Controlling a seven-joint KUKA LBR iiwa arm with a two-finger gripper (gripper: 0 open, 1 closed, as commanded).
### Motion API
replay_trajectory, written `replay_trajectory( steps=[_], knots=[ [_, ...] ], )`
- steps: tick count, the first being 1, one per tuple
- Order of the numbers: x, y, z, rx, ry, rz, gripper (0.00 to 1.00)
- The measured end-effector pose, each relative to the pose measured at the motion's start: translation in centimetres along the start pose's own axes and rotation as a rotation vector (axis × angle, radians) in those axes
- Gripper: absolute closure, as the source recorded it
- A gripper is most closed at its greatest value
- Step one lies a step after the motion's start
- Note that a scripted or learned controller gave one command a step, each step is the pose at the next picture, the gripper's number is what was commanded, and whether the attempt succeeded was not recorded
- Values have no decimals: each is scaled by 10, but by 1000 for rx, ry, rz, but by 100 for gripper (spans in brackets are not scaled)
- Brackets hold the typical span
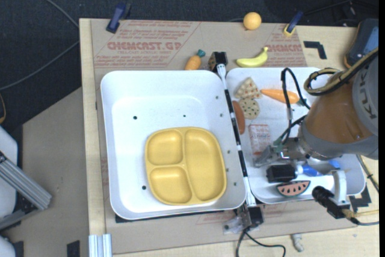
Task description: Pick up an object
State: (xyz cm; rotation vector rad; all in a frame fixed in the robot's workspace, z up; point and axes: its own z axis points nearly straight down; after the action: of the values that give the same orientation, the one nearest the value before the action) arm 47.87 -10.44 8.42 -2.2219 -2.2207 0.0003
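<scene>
The right bin holds several small items. At its far end lie a tan cracker, a brown cookie and an orange carrot. A reddish sausage lies along the left wall, and a clear packet with red print sits just right of it. A watermelon slice rests at the near edge. My gripper hangs low over the middle of this bin, just below the packet and above the watermelon slice. The arm's grey and orange body hides the bin's right half.
The left bin bears a yellow divided plate. On the bench behind the bins lie a banana, an orange ball and a small orange toy. Blue clips hold the bench's far edge. Cables loop over the carrot.
</scene>
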Motion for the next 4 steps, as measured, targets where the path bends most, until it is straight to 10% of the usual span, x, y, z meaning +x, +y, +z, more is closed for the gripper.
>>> replay_trajectory(
  steps=[1,2,3,4],
  knots=[
    [-4,0,0,0,0,0,0],
    [-4,0,-10,-1,0,1,100],
    [-4,0,-10,-1,0,1,0],
    [7,0,0,2,1,-1,0]
  ],
)
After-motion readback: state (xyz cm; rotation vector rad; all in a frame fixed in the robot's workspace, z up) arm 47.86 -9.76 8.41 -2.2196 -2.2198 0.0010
